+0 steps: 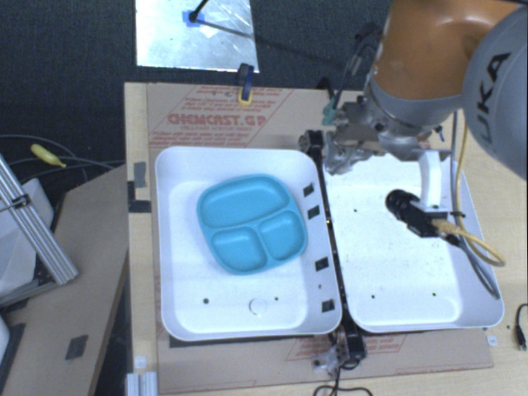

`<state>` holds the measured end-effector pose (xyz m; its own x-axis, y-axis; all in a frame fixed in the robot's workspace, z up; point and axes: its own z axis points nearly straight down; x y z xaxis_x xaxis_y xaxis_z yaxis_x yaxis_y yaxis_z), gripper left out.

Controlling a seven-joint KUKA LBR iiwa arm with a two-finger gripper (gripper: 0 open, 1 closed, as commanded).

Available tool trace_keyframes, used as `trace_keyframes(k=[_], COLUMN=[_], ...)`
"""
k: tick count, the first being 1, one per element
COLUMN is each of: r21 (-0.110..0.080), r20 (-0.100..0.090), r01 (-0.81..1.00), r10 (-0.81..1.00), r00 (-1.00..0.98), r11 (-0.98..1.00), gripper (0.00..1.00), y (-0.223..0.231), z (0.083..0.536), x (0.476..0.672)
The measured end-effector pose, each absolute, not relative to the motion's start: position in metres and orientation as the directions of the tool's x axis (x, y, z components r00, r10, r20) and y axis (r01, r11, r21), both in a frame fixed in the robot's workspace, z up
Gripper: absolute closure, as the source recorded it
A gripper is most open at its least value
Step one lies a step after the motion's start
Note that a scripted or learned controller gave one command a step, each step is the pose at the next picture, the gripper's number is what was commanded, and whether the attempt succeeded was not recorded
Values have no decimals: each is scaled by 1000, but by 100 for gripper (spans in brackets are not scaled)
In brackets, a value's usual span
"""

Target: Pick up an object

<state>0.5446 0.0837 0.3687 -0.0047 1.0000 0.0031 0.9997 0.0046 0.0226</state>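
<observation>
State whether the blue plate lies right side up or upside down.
Right side up. The plate lies flat in the left bin, and its three compartments open upward toward the camera.

A blue plate with three sections (252, 223) is seen lying flat in the left white bin (177, 304), near its middle. The big grey and orange arm (429, 48) is held over the top of the right white bin (396, 304), with the gripper (342, 159) hanging near the wall between the two bins. A black part with a yellow cable (421, 213) is seen over the right bin.
</observation>
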Motion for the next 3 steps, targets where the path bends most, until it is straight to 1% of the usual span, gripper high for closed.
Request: trace_keyframes(k=[1, 2, 3], r21=[3, 4, -2], r20=[2, 5, 1], r01=[1000, 1000, 1000], r10=[1000, 1000, 1000], r00=[-8, -12, -8], r11=[8, 12, 8], gripper=[100, 100, 100], y=[139, 208, 232], z=[349, 385, 365], x=[564, 525, 484])
